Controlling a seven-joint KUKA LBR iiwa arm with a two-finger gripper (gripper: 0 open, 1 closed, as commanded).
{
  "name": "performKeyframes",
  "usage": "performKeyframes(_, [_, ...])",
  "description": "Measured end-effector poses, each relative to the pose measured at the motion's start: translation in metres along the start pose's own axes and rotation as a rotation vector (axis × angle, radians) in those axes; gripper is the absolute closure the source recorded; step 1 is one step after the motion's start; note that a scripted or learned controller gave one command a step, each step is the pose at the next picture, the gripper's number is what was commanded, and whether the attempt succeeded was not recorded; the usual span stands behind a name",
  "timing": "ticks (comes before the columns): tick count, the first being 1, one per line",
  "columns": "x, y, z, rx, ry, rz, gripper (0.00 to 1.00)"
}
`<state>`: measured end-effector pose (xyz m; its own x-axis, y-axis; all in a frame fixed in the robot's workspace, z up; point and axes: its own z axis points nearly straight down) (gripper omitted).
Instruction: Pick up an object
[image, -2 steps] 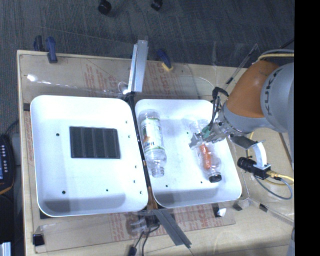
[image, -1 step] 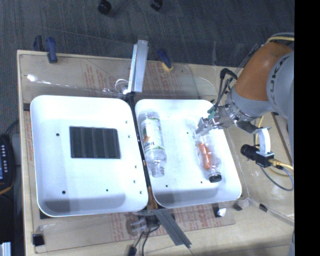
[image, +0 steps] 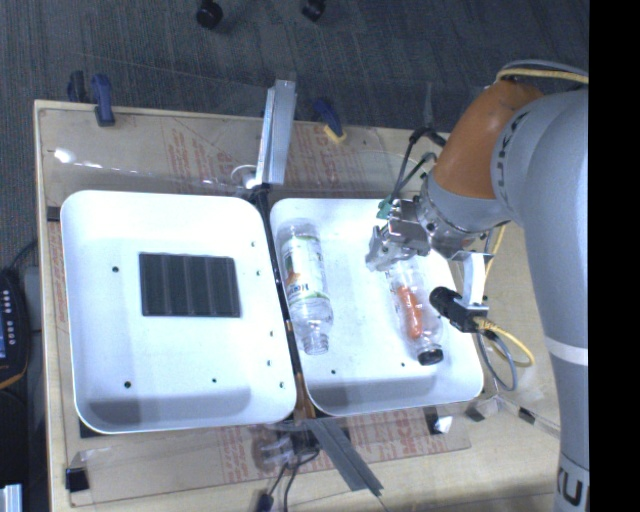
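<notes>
Two clear plastic bottles lie in the right bin (image: 350, 395). One bottle (image: 303, 284) with a green and white label lies lengthwise near the bin's left wall. The other bottle (image: 415, 312), with orange contents and a dark cap toward the front, lies on the bin's right side. My gripper (image: 393, 247) hangs low over the upper end of the orange bottle, at or just above it. The wrist hides the fingertips.
The left bin (image: 100, 380) has a dark rectangular panel (image: 189, 285) in its floor. A metal divider bar (image: 274, 130) stands between the bins at the back. Cables (image: 500, 350) trail beside the right bin's right wall. Blue clamps sit on the bench's far edge.
</notes>
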<state>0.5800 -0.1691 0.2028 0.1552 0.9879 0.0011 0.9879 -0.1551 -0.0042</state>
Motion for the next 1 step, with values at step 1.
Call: performKeyframes(1, [0.0038,-0.0051,-0.1374,-0.004,-0.001,0.1,1.0])
